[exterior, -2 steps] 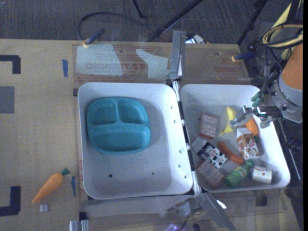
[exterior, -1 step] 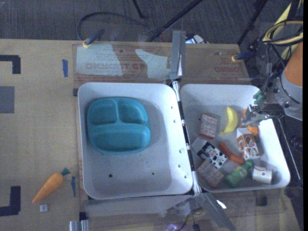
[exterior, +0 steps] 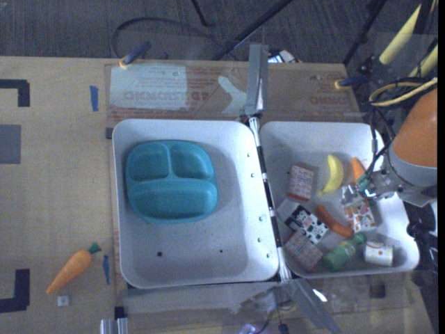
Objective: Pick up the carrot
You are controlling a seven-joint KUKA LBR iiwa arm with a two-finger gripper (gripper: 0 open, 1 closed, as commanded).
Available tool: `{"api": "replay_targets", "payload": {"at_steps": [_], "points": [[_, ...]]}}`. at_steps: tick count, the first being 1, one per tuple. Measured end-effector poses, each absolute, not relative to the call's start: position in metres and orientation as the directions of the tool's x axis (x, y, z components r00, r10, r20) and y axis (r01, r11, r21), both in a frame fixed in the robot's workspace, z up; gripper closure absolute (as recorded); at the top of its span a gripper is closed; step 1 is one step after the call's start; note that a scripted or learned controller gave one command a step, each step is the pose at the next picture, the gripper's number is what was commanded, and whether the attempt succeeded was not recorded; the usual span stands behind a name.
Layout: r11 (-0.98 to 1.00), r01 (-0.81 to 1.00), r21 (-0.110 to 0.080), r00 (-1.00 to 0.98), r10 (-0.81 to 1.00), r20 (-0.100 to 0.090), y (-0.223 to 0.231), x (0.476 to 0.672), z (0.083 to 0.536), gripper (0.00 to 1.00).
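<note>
Carrot lies on the bench, outside both bins and well apart from the gripper — open or closed, cannot tell — which hangs over the right bin, so it may grab an orange lookalike.

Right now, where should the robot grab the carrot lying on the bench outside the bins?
Take the carrot around its thick middle, coming straight down from above. It lies flat and slanted on the bench, leaves toward the left bin, so the jaws should close across its narrow width, not along it.
</note>
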State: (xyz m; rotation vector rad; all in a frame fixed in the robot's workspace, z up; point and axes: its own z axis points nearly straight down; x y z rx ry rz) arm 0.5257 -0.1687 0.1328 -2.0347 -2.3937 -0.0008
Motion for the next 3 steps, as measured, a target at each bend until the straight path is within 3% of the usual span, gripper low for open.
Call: {"api": "replay_targets", "payload": {"at_steps": [1, 2, 3], "points": [[-0.117, 0.993, 0.002, 0.117, 0.993, 0.0, -0.141, 0.564, 0.232, 1.0], [-0.108, 0.994, 0.026, 0.108, 0.994, -0.003, -0.176, 0.501, 0.115, 1.0], [-0.265, 0.964, -0.012, 0.265, 0.964, 0.02, -0.205, 0.564, 0.125, 1.0]]}}
